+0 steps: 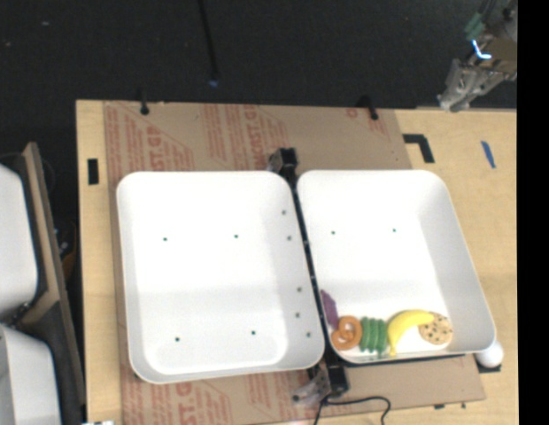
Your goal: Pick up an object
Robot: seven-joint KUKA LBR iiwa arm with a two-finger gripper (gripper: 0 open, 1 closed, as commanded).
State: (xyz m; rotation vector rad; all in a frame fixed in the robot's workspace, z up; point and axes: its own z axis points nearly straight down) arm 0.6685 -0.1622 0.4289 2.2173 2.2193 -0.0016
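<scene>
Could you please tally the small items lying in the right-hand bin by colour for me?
Orange: 1, the pretzel
Green: 1, the ridged piece
Yellow: 1, the banana
Tan: 1, the cookie
Purple: 1, the sliver
Total: 5, all along the near wall of the right bin.

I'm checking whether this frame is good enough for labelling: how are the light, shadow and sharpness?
Camera view: even light; the right bin is bright but not blown out; a soft shadow crosses the left bin; the toys are small and a bit soft; the gripper at top right is blurry against the dark.
</scene>
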